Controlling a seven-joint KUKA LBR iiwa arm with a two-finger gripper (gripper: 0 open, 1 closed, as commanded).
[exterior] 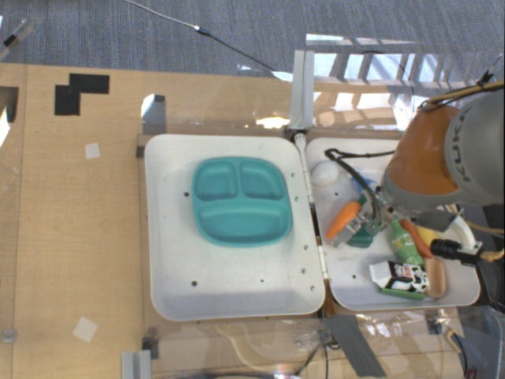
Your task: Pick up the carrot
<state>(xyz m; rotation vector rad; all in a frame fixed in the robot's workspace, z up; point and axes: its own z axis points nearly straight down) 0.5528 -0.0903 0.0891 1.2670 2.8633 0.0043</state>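
You have two white bins side by side on the table (79, 235). The left bin (170, 290) carries one item, a teal plate (241, 200) with three compartments, lying flat near the bin's middle. In the right bin (347, 287) you can count one carrot (342, 219), orange, lying tilted by the bin's left wall; one white egg-like ball (324, 174) above it near the top left corner; one green bottle-like item (407, 245); one black-and-white carton (402, 279) at the lower edge; and one tan bun-like piece (435, 277) just beside that carton. The one arm (442, 156) comes in from the right, its orange band above the wrist, and its hand (361, 229) sits low in the right bin, just beside the carrot's right side. A teal object lies under the hand; you cannot tell what it is. You cannot tell whether the hand is apart or together, and the carrot is not seen clamped.
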